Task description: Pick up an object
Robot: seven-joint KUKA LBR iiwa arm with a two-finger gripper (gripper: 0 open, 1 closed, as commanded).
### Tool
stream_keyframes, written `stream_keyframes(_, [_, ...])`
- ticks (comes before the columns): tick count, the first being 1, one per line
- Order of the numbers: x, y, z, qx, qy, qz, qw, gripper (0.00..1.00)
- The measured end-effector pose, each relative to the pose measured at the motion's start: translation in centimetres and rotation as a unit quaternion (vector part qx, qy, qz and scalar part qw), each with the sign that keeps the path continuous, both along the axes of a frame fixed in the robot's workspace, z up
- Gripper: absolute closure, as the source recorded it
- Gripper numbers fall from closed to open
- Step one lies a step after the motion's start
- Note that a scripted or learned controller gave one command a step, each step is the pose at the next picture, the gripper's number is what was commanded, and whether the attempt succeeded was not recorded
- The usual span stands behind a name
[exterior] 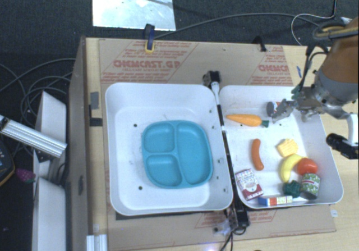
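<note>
So the arm (339, 67) is reaching in from the right and hanging over the upper right part of the right bin (335, 191), with the gripper (279, 109) poking out toward the left, just right of the carrot. Honestly can't tell how the end effector is set, it's just a grey blur at this angle, and nothing is showing up clamped in it.

The right bin is holding all the pickable stuff. The carrot (244, 120) is lying sideways near the top, its tip pointing at the divider between the 2 bins. Below it a sausage (257, 154) is lying roughly upright in the middle. Further right there's a pale yellow wedge (287, 146), then a banana (289, 165) touching a tomato (306, 165). In the lower right corner a can (310, 185) is sitting next to a dark green thing (291, 188). A small red and white carton (248, 183) is lying along the bottom edge near a flat little box (276, 201).

The left bin (120, 132) is holding 1 blue divided plate (176, 153) with 3 compartments, sitting about in the middle.
</note>
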State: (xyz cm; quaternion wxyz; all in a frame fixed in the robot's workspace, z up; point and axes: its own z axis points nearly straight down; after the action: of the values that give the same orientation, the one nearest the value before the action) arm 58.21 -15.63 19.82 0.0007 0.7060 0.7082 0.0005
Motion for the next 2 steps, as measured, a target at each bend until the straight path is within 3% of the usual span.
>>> stream_keyframes(1, [-2.3, 5.8, -5.5, 0.0007, 0.001, 0.001, 1.0, 0.0])
stream_keyframes(2, [-2.3, 5.6, -11.4, 0.0003, 0.0, -0.001, 1.0, 0.0])
